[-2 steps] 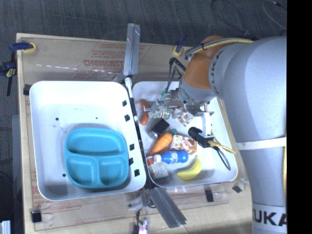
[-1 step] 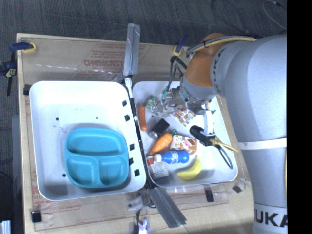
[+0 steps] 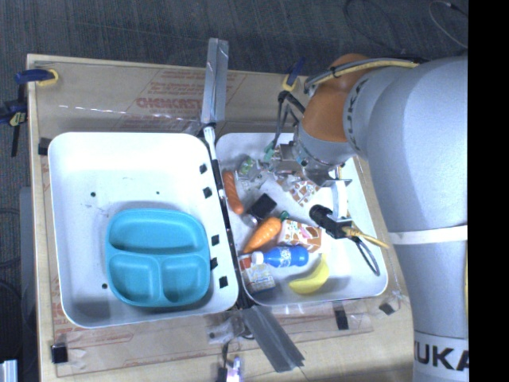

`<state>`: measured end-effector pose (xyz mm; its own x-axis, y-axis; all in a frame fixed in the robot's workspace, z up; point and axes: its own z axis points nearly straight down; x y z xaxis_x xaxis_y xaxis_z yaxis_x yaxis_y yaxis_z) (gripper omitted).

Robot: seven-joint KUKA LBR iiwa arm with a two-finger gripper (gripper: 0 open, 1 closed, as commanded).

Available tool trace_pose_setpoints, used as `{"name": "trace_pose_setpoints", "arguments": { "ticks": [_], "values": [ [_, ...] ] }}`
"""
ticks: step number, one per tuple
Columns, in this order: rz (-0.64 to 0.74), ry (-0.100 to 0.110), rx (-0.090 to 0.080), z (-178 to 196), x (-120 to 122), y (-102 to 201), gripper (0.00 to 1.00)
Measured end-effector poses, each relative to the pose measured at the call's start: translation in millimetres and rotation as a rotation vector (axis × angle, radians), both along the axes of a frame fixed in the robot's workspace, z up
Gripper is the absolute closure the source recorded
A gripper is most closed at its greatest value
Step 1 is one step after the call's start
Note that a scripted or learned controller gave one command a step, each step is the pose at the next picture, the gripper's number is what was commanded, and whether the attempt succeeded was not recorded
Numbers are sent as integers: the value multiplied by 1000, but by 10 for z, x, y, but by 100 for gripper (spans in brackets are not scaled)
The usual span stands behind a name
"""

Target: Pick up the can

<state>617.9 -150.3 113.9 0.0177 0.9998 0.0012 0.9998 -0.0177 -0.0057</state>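
Small can (image 3: 256,275), on its side, right bin's (image 3: 374,281) front-left corner

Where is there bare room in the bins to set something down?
The left bin has bare floor behind the blue tray and along its left wall. The right bin is crowded: carrot, bottle and banana fill its front, the gripper its back.

bins: 2 (image 3: 79,165) (image 3: 362,213) | blue tray: 1 (image 3: 159,257) | carrot: 1 (image 3: 264,232) | banana: 1 (image 3: 310,279) | blue bottle: 1 (image 3: 285,257) | sausage: 1 (image 3: 232,192) | black block: 1 (image 3: 263,207)
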Motion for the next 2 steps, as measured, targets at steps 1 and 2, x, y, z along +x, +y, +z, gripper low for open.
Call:
{"name": "trace_pose_setpoints", "arguments": {
  "ticks": [1,2],
  "values": [
    [-59,-25,-3,-101,-69,-356,0],
    [-132,32,0,-107,315,-254,0]
  ]
}}
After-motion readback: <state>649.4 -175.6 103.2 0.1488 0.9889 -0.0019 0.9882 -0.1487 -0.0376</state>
